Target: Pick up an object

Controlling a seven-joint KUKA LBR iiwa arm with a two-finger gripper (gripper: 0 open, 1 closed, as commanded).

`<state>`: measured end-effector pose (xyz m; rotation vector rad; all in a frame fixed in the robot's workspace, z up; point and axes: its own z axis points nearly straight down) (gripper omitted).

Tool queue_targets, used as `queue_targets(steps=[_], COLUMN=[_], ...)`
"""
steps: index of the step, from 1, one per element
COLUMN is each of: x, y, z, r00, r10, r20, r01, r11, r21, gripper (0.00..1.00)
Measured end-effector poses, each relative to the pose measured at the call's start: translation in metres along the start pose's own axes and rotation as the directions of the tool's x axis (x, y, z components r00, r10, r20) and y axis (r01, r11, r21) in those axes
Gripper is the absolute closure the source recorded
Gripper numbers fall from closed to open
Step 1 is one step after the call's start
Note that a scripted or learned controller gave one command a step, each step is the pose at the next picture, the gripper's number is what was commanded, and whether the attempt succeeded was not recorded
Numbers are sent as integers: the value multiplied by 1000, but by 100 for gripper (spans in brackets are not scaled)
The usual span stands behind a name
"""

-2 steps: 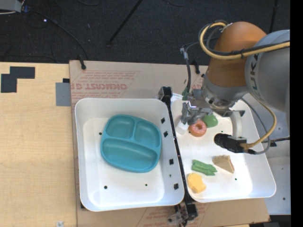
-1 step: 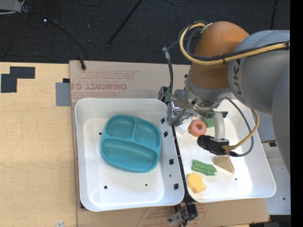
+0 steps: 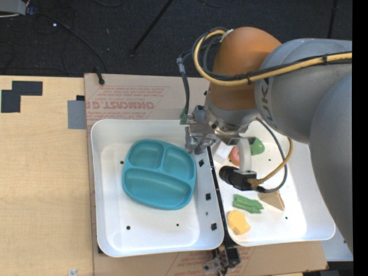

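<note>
Hand: the hand [image 3: 197,138] hangs low at the far end of the ridge where the two bins meet; I cannot tell whether it is spread or pressed together.
Red piece [image 3: 234,153]: just beside the hand, to its right in the view, in the right bin [image 3: 313,226], partly hidden by the wrist.
Round green piece [image 3: 257,146]: a little further right of the hand, next to the red piece.
Teal divided plate [image 3: 158,175]: below and left of the hand, lying flat in the left bin [image 3: 115,232], its nearest corner close under the hand.
Green pod-shaped piece [image 3: 247,203]: below and right of the hand, well apart from it, on the right bin's floor.
Tan wedge [image 3: 276,200]: just right of the green pod-shaped piece.
Yellow piece [image 3: 238,222]: furthest from the hand among the small things, near the right bin's front edge.
Cardboard sheet [image 3: 132,99]: under both bins, showing behind the hand.
Tabletop [image 3: 40,183]: pale wood, far left of the hand.
</note>
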<state>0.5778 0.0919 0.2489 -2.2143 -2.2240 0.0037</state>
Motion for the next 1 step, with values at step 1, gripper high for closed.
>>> queue_targets(steps=[1], x=[-2], y=[0], z=[0], r00=[1000], r10=[2], r20=[1], r01=[-2], r11=[1000], r21=[0], gripper=[0])
